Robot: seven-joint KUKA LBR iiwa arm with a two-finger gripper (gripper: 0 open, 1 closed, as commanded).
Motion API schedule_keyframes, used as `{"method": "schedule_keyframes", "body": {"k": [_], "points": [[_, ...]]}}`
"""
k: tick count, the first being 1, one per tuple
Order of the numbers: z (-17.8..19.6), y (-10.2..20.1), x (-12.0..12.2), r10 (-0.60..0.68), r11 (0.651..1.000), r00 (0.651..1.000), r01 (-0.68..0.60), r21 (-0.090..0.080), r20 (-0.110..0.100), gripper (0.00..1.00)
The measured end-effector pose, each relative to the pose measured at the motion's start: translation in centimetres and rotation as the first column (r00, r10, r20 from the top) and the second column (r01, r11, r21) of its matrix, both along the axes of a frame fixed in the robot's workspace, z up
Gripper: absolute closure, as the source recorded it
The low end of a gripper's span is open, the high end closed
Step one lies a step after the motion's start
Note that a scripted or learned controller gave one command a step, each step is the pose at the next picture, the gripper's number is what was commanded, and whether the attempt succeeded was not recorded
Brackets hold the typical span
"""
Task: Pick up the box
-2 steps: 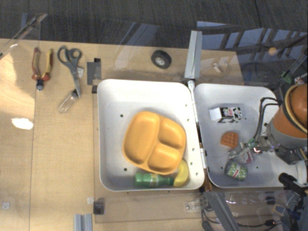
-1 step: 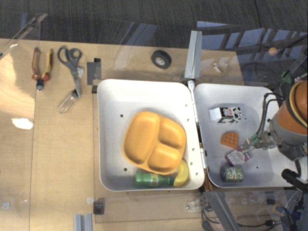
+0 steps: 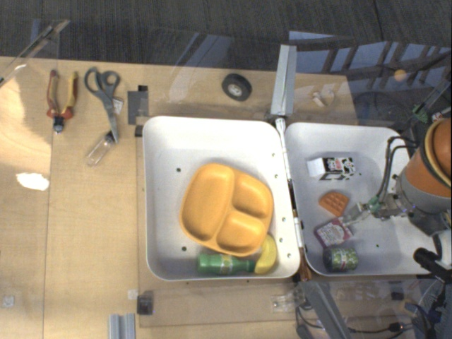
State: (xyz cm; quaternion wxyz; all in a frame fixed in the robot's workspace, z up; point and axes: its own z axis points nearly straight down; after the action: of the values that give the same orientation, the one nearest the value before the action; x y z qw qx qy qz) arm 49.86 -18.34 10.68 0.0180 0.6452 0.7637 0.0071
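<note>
Camera view, near to far, right bin (image 3: 402,263) first: green can (image 3: 341,258) lies by the near wall, purple packet (image 3: 331,231) just behind it, w/ the gripper (image 3: 353,214) low over the packet's far right corner, maybe touching; can't tell. Orange waffle-like piece (image 3: 334,202) sits just beyond. Box (image 3: 331,166), white w/ black & red print, lies farther back, apart from the gripper. Jaws too small & blurred to judge, nothing seen between them. Left bin (image 3: 162,189) holds a yellow tray (image 3: 227,207), green bottle (image 3: 224,263), banana (image 3: 267,256).

Step, as I read it: approach, no grasp yet. Next move prob needs a lift clear of the packet, shift toward the far wall over the box, jaws across its short side, then descend.
</note>
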Motion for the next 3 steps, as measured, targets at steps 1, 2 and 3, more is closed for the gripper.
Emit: {"method": "schedule_keyframes", "body": {"k": [1,2,3], "points": [[-1.3,4.5,-0.4,0.009,1.000,1.000,-0.009,0.003,-0.010,0.00],[-1.2,7.4,9.2,0.039,0.999,0.999,-0.039,0.007,-0.007,0.00],[-1.2,9.0,3.2,0.072,0.997,0.997,-0.072,0.008,-0.009,0.00]]}}
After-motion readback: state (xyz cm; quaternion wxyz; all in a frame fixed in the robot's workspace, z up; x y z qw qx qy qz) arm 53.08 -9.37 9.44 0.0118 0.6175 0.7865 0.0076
